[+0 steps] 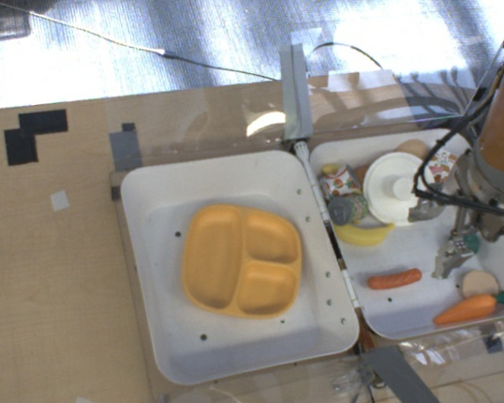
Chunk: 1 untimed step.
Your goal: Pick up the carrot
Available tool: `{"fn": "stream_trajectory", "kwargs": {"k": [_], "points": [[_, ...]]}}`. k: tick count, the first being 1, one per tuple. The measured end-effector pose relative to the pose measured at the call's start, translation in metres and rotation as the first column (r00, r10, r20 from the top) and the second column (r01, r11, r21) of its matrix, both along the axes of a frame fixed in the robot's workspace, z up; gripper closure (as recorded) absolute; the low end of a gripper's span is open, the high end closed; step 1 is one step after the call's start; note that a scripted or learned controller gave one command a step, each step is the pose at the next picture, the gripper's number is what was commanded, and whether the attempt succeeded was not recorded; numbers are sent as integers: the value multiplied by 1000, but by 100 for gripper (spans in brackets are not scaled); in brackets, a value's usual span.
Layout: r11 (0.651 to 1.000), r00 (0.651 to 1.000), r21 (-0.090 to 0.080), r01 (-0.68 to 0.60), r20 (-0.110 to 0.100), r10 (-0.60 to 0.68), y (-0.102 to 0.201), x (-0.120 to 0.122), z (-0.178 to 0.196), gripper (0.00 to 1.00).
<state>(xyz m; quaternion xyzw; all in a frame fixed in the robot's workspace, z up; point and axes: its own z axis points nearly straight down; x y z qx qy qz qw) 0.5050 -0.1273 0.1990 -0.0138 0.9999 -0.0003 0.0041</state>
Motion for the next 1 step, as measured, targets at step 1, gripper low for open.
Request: {"fn": "stream_trajectory", "kwargs": {"k": [1], "points": [[984, 984, 0, 178, 3, -178, -24, -5, 15, 0]]}}
